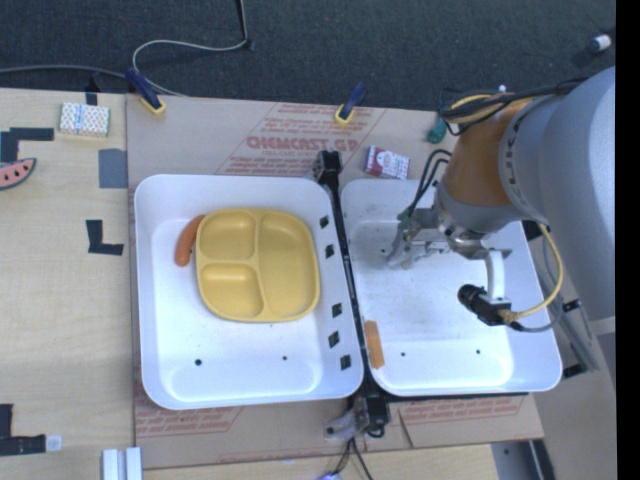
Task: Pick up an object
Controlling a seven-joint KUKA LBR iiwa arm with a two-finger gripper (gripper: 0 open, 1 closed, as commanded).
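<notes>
The tool (408,251) hangs low in the right bin (440,368), its tips blurred against white plastic, so its state cannot be told. A small orange piece (373,343) lies by that bin's left wall. The left bin (240,383) holds a glossy yellow divided plate (258,265) touching an orange sausage (185,240).

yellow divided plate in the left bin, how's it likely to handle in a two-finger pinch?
Yellow plate looks like rigid moulded plastic, so probably stiff and light. It lies flat with a low rim, so the fingers likely need the edge; the glossy surface may slip. The orange sausage-like piece touching its left rim would probably roll if nudged.
</notes>
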